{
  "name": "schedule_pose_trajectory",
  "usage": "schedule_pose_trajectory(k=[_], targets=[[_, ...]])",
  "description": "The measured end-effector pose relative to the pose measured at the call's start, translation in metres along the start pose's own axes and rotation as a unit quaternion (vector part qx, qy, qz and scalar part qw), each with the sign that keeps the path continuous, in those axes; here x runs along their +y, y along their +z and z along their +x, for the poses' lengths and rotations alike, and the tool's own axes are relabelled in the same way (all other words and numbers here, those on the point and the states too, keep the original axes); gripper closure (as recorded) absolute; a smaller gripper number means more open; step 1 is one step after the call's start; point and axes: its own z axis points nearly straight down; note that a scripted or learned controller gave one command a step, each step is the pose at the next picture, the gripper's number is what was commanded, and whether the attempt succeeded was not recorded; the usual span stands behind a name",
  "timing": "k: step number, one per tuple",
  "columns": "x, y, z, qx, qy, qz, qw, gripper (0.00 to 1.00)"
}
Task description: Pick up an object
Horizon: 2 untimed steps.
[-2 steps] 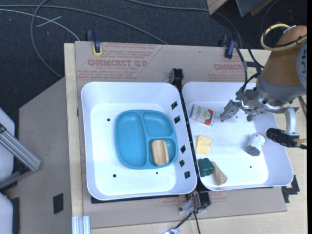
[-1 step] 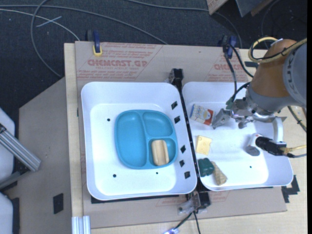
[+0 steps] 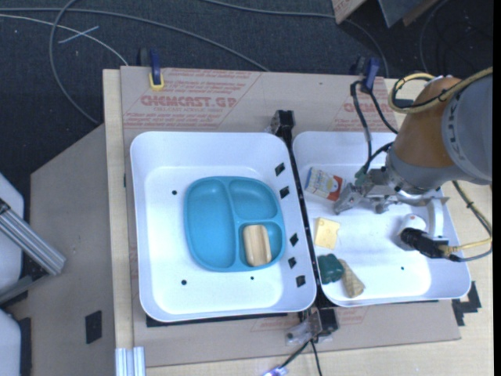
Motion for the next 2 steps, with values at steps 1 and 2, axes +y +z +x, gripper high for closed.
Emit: schedule_pose_trajectory(k=[1, 2], targets=[[0.001, -0.013, 0.000, 0.000, 0.000, -0.002, 1.0000, 1.00], [0.005, -0.056, -0.001, -0.001, 0.000, -0.004, 1.0000, 1.00]])
